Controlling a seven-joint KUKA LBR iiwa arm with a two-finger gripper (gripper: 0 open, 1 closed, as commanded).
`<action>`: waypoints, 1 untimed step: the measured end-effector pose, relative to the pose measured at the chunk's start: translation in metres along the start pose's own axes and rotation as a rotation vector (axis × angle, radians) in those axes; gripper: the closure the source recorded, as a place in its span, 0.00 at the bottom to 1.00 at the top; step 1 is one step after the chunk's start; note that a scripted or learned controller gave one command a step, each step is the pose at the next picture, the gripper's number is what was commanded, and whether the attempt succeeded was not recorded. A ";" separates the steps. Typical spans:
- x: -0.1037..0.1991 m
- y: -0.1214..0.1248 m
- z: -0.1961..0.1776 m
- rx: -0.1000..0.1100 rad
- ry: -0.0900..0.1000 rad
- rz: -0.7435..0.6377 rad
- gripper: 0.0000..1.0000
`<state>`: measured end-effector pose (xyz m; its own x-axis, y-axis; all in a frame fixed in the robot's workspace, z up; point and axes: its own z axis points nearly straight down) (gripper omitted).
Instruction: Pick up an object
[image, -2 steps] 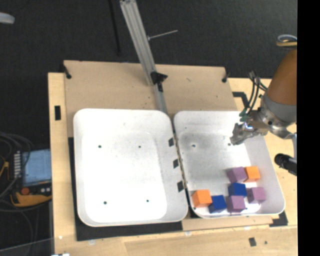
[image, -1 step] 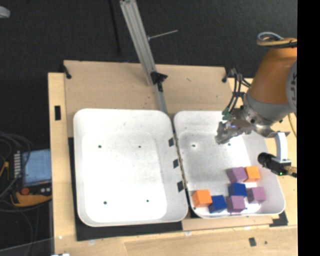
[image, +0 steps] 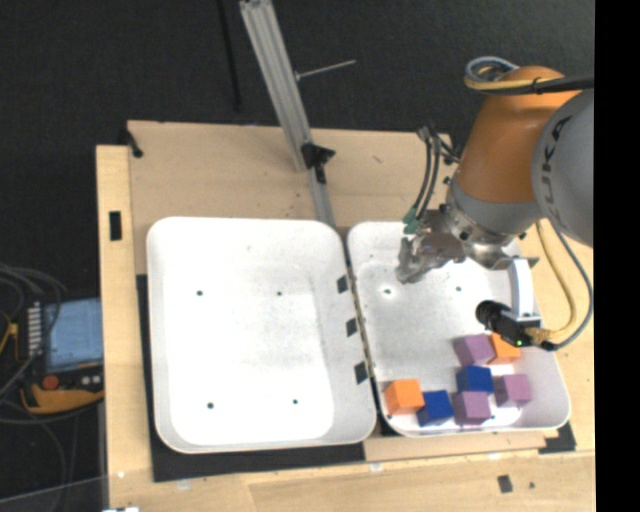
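Camera view | gripper (image: 412, 262) hanging over right bin's (image: 400, 310) bare upper end, grip state unreadable | blocks (image: 470, 385) sitting clustered at near end | approach underway; next: reaching toward them.

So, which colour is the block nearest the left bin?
Orange block, shown in the camera view, in the right bin.

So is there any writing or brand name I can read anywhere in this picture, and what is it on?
"KU": large pale letters on the grey arm beside its orange band, cut off at the picture's edge.
The blue-screened handheld device left of the bench: any markings are too small and blurred to read.
The blocks and the two white bins carry no legible text.
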<state>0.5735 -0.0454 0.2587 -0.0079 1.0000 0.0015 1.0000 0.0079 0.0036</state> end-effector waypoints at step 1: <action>0.054 0.009 0.016 0.006 -0.001 0.002 1.00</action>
<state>0.5824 0.0083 0.2427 -0.0063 1.0000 0.0009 1.0000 0.0063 -0.0022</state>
